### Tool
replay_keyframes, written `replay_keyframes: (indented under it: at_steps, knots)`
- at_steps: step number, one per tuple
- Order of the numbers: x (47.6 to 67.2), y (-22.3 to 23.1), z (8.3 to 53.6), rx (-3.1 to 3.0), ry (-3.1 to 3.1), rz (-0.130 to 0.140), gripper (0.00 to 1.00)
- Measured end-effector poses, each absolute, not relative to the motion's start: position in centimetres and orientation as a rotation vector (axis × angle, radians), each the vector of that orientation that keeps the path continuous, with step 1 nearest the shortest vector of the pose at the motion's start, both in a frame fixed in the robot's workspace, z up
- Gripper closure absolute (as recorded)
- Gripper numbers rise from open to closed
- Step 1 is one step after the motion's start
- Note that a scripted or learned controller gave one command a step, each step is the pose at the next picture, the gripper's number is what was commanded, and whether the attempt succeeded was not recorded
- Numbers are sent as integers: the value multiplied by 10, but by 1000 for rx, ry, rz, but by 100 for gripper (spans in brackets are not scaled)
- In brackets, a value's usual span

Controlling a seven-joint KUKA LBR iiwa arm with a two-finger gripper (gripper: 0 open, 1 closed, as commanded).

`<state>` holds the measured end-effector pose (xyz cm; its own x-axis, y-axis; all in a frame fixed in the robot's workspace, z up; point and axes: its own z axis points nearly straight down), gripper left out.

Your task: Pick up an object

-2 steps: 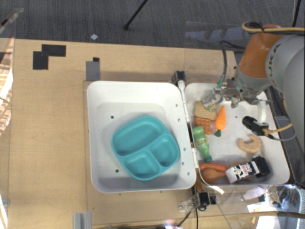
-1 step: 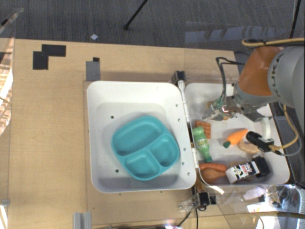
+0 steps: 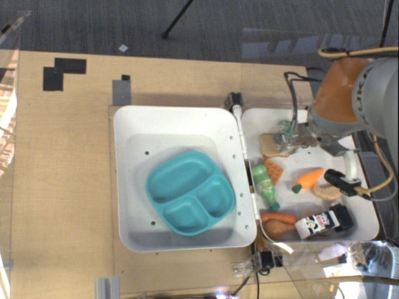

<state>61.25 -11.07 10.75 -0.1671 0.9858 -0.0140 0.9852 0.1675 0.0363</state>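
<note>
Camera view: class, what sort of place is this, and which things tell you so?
Probably a robot test bench: a grey arm over two white bins, toy food such as a carrot, and a teal plate.

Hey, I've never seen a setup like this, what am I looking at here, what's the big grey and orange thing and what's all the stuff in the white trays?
One camera looks down on a bench. The grey and orange thing is a robot arm reaching in from the right; its claw hangs over the right bin. That bin holds toy food: a green bottle, a carrot, a small carton and more. The left bin holds a teal divided plate. I can't see anything gripped.
</note>
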Motion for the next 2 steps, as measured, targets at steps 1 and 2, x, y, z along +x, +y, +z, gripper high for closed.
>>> replay_keyframes:
  at_steps: [1, 2]
  knots:
    - [590, -61, 188, 2339, 2091, 11, 100]
    - [549, -10, 220, 2744, 1535, 4, 100]
